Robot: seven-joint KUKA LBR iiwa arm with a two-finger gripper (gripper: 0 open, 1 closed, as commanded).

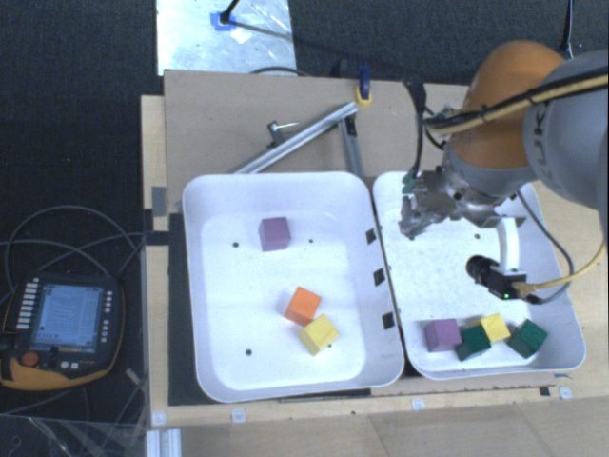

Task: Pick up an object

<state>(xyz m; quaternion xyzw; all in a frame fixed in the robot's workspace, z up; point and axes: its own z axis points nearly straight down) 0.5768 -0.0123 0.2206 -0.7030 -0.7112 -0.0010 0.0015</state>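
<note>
Your gripper point(415, 219): over right bin point(571, 350) far-left corner | finger state: you cannot tell from this view | nearest blocks: purple block point(442, 333), green block point(472, 342), yellow block point(495, 327) along near edge, well apart from gripper.

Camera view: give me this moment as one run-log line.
gripper: over right bin, upper left, nothing seen held | right bin: purple cube, two green, one yellow | left bin: purple, orange, yellow cubes
</note>
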